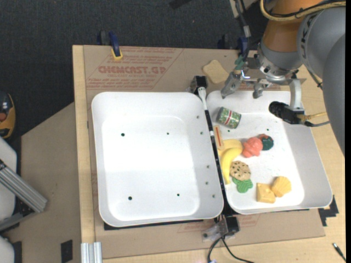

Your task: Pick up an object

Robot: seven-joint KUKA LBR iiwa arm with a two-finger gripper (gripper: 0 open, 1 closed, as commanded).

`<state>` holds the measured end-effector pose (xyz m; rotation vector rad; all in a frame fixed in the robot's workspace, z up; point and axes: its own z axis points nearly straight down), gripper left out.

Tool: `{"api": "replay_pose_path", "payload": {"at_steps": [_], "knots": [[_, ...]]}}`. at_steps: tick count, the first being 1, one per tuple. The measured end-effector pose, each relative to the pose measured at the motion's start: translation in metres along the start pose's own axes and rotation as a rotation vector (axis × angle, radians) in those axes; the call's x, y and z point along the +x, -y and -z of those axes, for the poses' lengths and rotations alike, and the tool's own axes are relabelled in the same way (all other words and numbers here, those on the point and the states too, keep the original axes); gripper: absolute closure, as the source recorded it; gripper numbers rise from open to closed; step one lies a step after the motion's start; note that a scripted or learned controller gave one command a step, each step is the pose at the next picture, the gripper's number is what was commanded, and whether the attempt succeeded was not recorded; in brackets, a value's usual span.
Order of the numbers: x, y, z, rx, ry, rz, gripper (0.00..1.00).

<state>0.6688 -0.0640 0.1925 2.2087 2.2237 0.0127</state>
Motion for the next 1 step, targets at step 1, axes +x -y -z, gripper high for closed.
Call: {"api": "replay_pose_path", "payload": {"at_steps": [1], "knots": [[0.0541, -0.0006, 0.0869, 0.0, -0.001, 0.0, 0.0]]}}
